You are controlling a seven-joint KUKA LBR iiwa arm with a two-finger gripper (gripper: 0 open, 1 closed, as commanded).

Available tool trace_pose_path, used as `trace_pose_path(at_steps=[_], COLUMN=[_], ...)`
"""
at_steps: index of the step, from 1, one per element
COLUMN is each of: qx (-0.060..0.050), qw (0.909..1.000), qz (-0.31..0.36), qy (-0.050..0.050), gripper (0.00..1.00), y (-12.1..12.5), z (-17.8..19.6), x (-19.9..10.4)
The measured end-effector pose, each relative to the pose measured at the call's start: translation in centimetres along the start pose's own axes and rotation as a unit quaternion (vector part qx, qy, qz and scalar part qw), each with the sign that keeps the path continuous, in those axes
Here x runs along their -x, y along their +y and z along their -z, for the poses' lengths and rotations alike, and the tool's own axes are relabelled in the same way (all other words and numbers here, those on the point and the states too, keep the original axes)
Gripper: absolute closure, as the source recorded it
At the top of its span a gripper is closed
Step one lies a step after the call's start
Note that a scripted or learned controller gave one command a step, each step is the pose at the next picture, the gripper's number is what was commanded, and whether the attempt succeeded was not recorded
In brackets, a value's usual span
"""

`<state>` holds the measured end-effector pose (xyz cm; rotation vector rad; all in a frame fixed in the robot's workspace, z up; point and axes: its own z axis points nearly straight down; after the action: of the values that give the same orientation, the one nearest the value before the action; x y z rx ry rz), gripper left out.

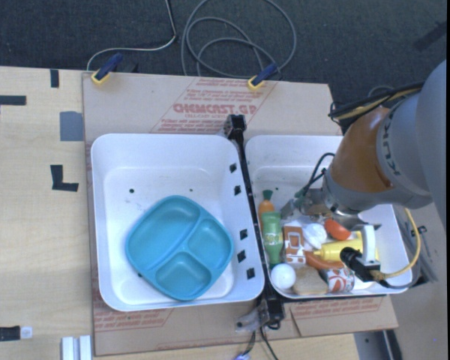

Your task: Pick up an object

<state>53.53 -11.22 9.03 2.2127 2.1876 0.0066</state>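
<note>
The right bin [285,156] holds a heap of small objects in its near half: a green bottle with an orange cap [270,227], a white ball [283,275], a yellow piece [337,251], a red piece [336,228] and an orange-and-white packet [294,243]. The grey arm with its orange band [360,160] reaches down over this heap from the right. Its wrist [337,201] covers the gripper, which is low over the objects near the red piece.
The left bin [109,163] holds a blue divided plate [180,247]. A black divider [244,193] separates the bins. Both bins rest on cardboard [202,107] on a wooden bench, and cables [232,36] loop at the back.
</note>
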Motion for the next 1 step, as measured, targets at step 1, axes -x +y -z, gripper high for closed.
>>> trace_pose_path(at_steps=[1], qx=[-0.010], qw=[0.9999], qz=[0.007], qy=[0.008], gripper=[0.00], y=[5.54], z=[2.09], x=[2.58])
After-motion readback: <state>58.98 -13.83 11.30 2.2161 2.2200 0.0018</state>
